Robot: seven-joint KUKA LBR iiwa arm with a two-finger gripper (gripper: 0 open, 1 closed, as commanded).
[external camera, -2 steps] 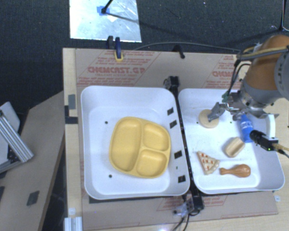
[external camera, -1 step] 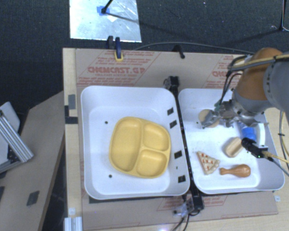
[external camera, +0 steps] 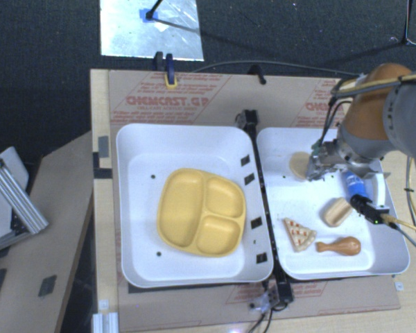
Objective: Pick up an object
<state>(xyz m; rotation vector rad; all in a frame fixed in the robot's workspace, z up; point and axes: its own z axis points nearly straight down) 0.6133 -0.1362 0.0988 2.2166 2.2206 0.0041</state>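
The right bin (external camera: 395,255) holds several toy foods. A pale round disc (external camera: 299,164) lies near its back left. A tan bread roll (external camera: 337,211) sits in the middle, with a pizza slice (external camera: 299,234) and a brown drumstick (external camera: 340,245) toward the front. My gripper (external camera: 318,166) reaches down from the right and sits low at the disc's right edge, partly covering it. Whether it touches the disc I cannot tell.
The left bin (external camera: 135,186) carries a yellow divided plate (external camera: 201,212). A black divider with clips (external camera: 258,193) runs between the bins. The grey arm with its orange band (external camera: 374,109) hangs over the right bin's back right corner. A cable (external camera: 402,224) trails off the wrist.
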